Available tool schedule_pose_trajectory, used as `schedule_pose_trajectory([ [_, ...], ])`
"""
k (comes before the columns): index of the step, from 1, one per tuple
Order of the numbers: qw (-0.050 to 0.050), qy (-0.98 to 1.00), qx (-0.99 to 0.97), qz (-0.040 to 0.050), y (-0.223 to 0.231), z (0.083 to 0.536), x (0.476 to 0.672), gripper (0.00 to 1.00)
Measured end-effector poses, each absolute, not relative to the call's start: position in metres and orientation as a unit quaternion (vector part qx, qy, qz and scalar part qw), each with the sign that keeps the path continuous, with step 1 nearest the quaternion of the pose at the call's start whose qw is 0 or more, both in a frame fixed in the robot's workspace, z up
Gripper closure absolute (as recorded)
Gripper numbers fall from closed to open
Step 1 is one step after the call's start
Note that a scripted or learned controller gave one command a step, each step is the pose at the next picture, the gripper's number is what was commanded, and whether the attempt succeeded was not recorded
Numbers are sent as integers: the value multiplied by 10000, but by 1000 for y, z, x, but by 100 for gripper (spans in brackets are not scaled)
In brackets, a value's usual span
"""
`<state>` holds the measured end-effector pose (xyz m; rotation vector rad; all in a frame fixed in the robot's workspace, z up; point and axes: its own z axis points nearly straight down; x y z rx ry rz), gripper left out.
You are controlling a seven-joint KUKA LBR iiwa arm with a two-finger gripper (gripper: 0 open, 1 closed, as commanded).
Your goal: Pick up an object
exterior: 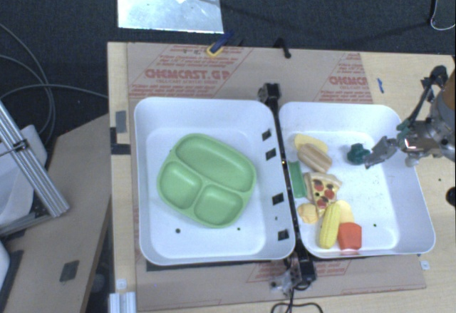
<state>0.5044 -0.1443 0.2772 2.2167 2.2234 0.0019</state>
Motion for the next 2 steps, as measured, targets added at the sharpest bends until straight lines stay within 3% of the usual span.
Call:
schedule_pose_trajectory([
  [1, -72, 7075, 7067, -36, -131, 115, 482, 0],
  [2, -5, 7071, 7071, -2, -146, 83, 486, 0],
])
